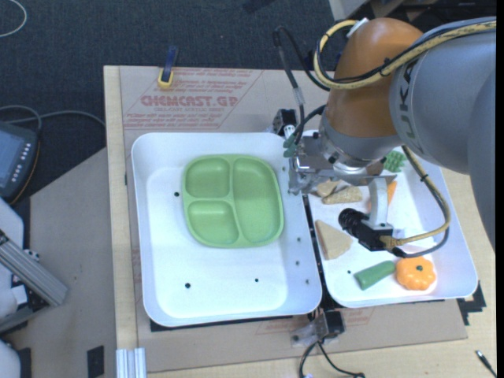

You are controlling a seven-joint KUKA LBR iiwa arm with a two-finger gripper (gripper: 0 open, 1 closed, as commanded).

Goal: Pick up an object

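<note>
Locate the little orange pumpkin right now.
The orange pumpkin lies in the right bin, at its near right corner in the camera view, just right of a green wedge.

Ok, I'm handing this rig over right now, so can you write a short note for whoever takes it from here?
Tool: down in the right bin, near its far left side; finger state can't be seen from above, nothing visibly held.
Right bin: tan wedge, green piece, orange pumpkin, plus flat tan bits and a carrot-like piece by the wrist.
Left bin: green divided plate.
Done: arm is over the objects.
Left: grasp one and lift it.
</note>
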